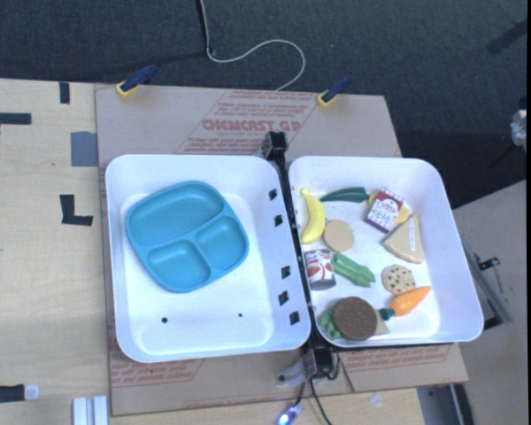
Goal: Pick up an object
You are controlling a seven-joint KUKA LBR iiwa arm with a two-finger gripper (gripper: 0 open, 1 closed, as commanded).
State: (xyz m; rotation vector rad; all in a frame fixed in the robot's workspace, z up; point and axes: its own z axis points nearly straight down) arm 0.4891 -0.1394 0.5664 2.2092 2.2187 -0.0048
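Observation:
The right bin holds several toy foods. A yellow banana lies at its left side beside a green pepper and a tan round cracker. A red and white carton and a sandwich wedge sit toward the right. Lower down are a small can, a green pickle, a cookie, an orange carrot and a brown burger patty.
The left bin carries a blue divided plate. Both bins rest on a cardboard sheet clamped at the back on a wooden bench. A cable loops behind the bins.

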